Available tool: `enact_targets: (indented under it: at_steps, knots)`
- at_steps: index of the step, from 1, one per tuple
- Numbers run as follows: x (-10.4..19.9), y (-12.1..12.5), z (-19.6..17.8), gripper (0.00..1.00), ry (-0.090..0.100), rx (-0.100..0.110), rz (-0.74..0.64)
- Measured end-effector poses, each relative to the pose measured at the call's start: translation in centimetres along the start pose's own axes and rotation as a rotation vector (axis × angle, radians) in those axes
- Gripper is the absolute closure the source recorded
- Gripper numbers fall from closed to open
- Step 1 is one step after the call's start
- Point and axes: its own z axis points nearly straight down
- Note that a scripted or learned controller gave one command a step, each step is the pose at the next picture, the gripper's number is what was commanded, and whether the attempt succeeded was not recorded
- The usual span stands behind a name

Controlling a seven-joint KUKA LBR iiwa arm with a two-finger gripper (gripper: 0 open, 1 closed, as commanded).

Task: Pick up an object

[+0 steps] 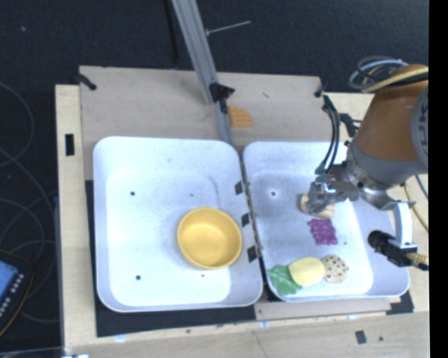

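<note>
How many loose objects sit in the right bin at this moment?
5: purple piece mid-bin; green piece, yellow piece and speckled cookie along the near edge; tan item partly hidden beneath the gripper.

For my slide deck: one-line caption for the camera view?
Gripper low in the right bin beside purple grapes; yellow bowl in the left bin.

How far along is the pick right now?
Done: the gripper is down in the right bin, over a small tan object. In hand: nothing visibly gripped. Left: grasp and lift. The purple piece, the yellow piece, the speckled cookie and the yellow bowl lie untouched.
</note>
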Motion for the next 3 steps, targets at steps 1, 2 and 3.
enact_targets:
  at_steps: [1,2,3]
  knots:
    - [5.1,0.3,0.6,1.0,0.0,0.001,0.0]
    - [10.2,0.7,-1.2,1.0,0.001,-0.002,-0.001]
    - [15.4,-0.1,-2.1,1.0,0.002,-0.001,-0.002]
